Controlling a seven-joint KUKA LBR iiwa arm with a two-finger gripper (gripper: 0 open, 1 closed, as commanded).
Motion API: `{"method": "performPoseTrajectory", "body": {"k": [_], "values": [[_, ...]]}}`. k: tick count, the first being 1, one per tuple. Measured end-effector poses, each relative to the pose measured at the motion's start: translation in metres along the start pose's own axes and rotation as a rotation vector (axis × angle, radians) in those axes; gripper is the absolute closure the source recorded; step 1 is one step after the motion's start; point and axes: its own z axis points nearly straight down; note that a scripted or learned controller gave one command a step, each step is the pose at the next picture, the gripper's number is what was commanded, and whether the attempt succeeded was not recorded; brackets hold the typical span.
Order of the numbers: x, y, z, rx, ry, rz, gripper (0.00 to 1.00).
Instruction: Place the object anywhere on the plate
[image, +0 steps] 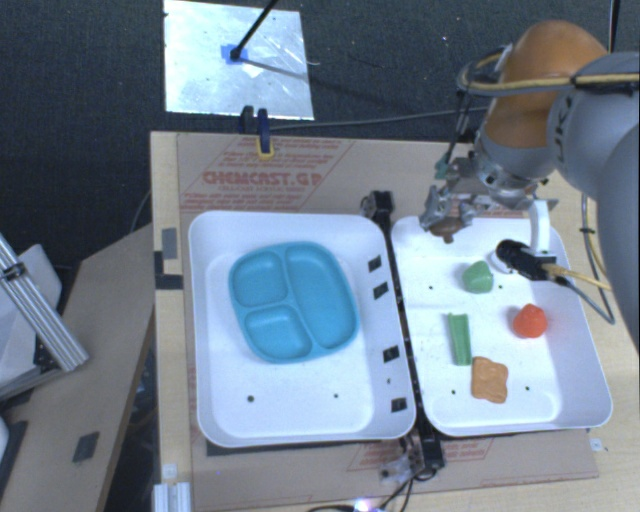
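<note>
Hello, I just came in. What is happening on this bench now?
A grey robot arm reaches in from the right, and its gripper is at the far edge of the right bin. In that bin lie a light green piece, an orange-red ball, a green stick and an orange piece. The blue plate in the left bin has nothing on it yet.

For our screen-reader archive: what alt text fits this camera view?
A grey robot arm's hand hovers over the right white bin, which holds a green lump, green stick, orange-red ball and orange piece. The left bin holds a blue divided plate.
</note>
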Motion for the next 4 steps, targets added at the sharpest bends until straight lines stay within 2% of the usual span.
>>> {"method": "performPoseTrajectory", "body": {"k": [1,3,4], "values": [[0.045,-0.017,-0.013,0.000,0.000,0.001,1.00],[0.143,-0.049,0.002,0.003,0.000,0.000,1.00],[0.165,-0.062,-0.002,0.002,-0.001,0.002,1.00]]}}
